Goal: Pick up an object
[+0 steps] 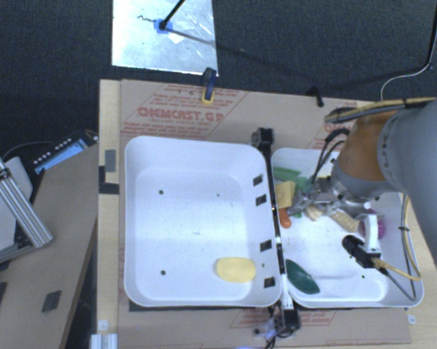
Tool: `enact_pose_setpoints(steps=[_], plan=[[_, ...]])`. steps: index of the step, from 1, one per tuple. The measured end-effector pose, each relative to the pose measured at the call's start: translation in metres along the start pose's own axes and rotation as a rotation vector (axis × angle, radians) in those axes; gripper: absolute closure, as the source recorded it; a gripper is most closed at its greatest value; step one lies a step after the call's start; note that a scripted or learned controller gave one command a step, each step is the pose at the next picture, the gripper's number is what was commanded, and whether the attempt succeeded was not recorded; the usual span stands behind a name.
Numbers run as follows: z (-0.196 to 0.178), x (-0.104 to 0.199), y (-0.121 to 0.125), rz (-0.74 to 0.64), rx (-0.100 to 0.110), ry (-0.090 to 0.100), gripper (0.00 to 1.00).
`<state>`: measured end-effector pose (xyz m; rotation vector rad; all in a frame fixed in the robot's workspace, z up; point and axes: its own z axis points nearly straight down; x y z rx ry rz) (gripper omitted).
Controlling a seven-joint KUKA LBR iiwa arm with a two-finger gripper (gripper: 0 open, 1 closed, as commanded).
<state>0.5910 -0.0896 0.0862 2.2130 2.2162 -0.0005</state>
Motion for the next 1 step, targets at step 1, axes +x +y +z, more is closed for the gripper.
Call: enact_pose_setpoints(steps=[1], plan=[[0.0005,0.0006,-0.0081,0.003,0.0,0.0,0.0]])
